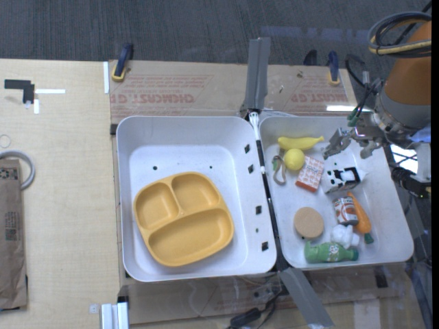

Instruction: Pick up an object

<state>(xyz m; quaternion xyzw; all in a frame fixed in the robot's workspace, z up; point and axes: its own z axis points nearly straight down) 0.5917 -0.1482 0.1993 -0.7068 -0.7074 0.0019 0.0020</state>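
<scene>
While poised above the upper right of the right bin (405,252), gripper (353,142): fingers spread, nothing between them, apparently set for a descent. Nearest below: black-and-white toy (341,177), red-and-white packet (311,174), banana (300,142), lemon (294,159). Further down: round brown disc (309,222), small can (345,211), carrot (361,218), green bottle (330,253); all loose candidates for picking, crowded together. Left bin (137,142): yellow divided plate (183,217), flat.
</scene>
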